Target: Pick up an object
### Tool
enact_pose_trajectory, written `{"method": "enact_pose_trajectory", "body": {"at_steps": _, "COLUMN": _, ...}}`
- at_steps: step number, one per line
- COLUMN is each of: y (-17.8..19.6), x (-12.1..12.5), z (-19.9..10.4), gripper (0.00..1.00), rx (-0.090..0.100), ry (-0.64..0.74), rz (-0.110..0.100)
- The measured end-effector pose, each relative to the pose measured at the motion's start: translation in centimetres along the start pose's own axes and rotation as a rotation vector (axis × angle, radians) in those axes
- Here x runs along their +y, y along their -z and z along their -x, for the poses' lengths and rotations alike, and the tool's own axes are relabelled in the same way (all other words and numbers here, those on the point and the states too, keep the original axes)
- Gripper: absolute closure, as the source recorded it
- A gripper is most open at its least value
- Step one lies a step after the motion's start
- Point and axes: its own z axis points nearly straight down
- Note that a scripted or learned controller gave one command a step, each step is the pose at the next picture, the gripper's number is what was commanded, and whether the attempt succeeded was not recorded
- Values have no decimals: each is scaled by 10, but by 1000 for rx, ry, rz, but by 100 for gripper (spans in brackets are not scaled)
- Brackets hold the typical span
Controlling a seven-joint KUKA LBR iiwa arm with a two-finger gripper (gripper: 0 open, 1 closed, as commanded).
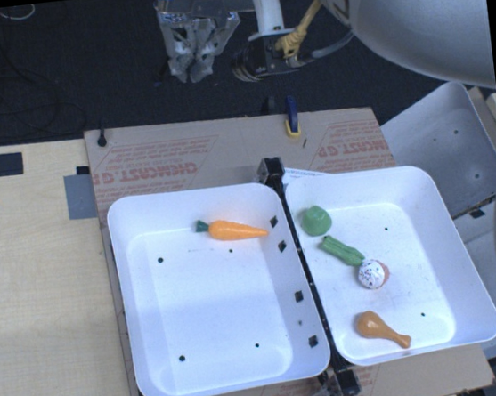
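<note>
My gripper (197, 42) is up high, holding nothing I can see. The carrot (231, 230) waits; picking is left.

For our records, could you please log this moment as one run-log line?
gripper: raised behind bins, holding nothing | left bin: carrot | right bin: green ball, green pickle, speckled ball, drumstick

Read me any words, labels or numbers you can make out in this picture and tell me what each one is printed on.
"OHCMCZT.GP", or close to it: reddish print on the brown cardboard sheet behind the left bin; reading uncertain.
The same print repeats behind the right bin.
Large dark letters on the grey arm, top right, are cut off and unreadable.
Reddish print on the cardboard's front edge: too small to read.
</note>
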Motion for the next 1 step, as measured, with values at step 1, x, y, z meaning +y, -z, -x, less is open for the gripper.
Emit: {"method": "enact_pose_trajectory", "body": {"at_steps": 1, "y": 0, "x": 0, "z": 0, "gripper": 100, "rx": 0, "ry": -1, "rz": 0}}
